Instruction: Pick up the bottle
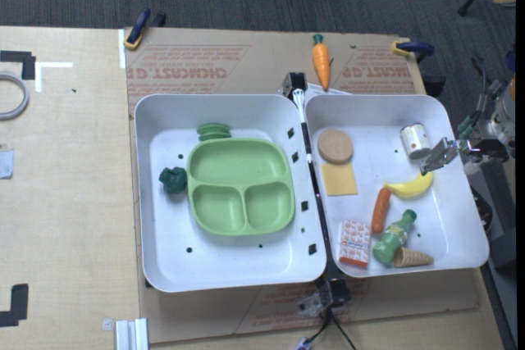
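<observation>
The green bottle (392, 238) lies tilted near the front of the right bin (459, 246), its cap pointing up and to the right. It rests between a red and white box (353, 243) and an ice cream cone (413, 259). My gripper (443, 153) reaches in over the bin's right rim, well behind the bottle and apart from it. The gripper sits just above a yellow banana (410, 187) and beside a silver can (414, 139). Nothing shows in its grasp.
The right bin also holds an orange sausage-like piece (380, 209), a cheese slice (339, 179) and a round cookie (335, 146). A green divided plate (242, 186) and a dark green broccoli (173, 179) lie in the left bin. A carrot (320, 61) lies behind the bins.
</observation>
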